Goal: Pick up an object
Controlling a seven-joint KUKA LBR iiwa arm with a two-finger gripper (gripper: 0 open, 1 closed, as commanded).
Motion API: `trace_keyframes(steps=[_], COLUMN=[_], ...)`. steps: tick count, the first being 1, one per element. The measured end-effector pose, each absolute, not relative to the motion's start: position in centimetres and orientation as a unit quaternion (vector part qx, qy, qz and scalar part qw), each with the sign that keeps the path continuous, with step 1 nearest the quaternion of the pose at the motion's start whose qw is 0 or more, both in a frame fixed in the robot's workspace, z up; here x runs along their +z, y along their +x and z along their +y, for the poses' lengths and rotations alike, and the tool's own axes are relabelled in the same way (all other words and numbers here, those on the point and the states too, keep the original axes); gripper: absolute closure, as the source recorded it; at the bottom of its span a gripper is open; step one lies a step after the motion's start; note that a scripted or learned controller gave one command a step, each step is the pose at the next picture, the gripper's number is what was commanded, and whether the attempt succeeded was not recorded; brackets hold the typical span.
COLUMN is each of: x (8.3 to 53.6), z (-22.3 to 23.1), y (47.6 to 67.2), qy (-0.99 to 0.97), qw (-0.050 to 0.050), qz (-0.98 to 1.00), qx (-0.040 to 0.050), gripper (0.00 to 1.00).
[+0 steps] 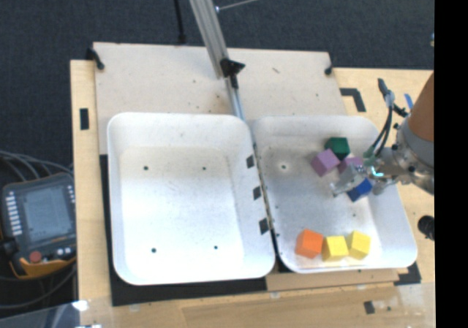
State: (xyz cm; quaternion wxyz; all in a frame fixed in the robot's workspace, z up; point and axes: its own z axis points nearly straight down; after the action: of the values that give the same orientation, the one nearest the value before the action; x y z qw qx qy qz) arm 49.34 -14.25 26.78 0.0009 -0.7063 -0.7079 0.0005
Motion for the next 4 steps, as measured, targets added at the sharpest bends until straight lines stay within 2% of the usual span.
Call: trace_keyframes(steps=[1, 3, 4], x=[27.0, 14.9, 9.9], z=[-14.3, -14.1, -14.2], y=[49.4, 48.5, 48.5], qy=[-0.707, -0.708, -0.708], qw=[-0.001, 0.002, -0.002], qz=[-0.707, -0.707, -0.706], qx=[-0.0009, 0.0019, 0.0000], gripper=[0.00, 0.00, 0.00])
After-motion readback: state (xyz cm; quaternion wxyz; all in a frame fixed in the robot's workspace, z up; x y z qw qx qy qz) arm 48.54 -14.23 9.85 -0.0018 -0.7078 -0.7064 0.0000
